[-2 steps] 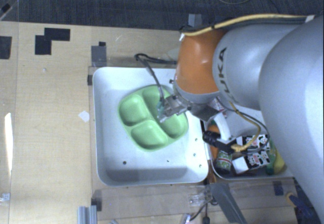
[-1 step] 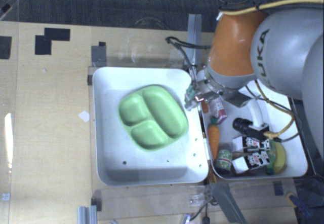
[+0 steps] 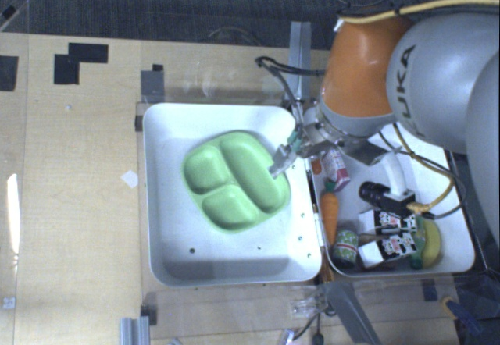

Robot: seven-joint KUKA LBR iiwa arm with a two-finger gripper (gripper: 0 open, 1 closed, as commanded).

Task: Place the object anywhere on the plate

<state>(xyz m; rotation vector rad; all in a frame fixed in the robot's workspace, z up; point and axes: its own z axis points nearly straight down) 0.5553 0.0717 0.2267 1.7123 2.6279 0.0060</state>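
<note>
The hand [image 3: 283, 158] hangs low over the right edge of the green plate [image 3: 226, 179], which sits toward the right wall of the left bin [image 3: 168, 207]. Whether it's open, or carrying anything, I can't tell. If it has the object, I'd say release comes next; otherwise a pick from the right bin [image 3: 457, 254], where a carrot [image 3: 330, 215] and banana [image 3: 428, 240] lie. The wrist tilts plateward.

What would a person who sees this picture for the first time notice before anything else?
The bright green plate, divided into three compartments, stands out in the left white bin. The big grey arm with its orange band reaches in from the right, its claw over the plate's right edge. The right bin holds a clutter of small things, among them an orange carrot and a banana.
</note>
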